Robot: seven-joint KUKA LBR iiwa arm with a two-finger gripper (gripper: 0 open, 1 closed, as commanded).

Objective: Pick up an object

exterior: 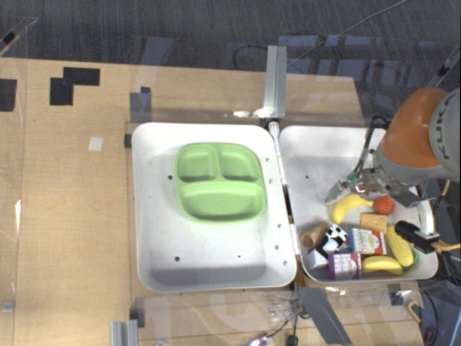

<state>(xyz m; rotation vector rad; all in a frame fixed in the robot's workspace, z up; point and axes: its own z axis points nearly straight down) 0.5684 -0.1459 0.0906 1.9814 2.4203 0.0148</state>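
Even, fairly bright overhead light fills the scene, and the white bins (155, 258) are close to washed out, with only soft grey shading along their inner walls. A transparent sheet (79, 193) over the bench throws faint pale reflections. The picture is slightly soft and grainy throughout.

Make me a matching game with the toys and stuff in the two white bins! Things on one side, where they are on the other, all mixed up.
Things:
1. green plastic divided plate
2. small red-orange ball
3. purple can
4. yellow toy banana by the gripper

Places:
A. front edge of the right bin, left of another banana
B. alone in the left bin
C. right bin, directly right of the banana near the gripper
D. right bin, just below the gripper

Pairs: 1-B, 2-C, 3-A, 4-D
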